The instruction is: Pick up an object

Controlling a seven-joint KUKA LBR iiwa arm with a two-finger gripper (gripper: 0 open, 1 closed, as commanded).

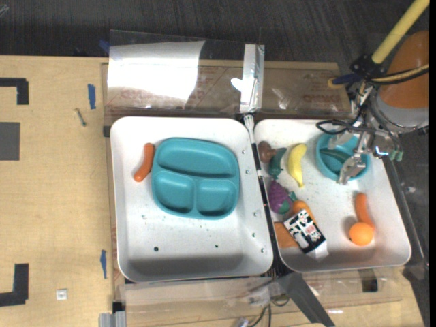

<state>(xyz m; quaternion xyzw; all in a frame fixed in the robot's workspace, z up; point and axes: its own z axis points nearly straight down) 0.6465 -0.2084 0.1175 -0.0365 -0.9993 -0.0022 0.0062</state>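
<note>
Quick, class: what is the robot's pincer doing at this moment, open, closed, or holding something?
Pincer: cannot be told from this view; it sits over the round teal bowl in the right white bin.

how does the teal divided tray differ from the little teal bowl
The teal divided tray lies in the left bin; the teal bowl sits in the right bin. The tray is much larger and roughly rectangular with three compartments; the bowl is round with one hollow. The gripper hangs over the bowl's rim, while nothing is above the tray. Both share the same teal colour.
</note>
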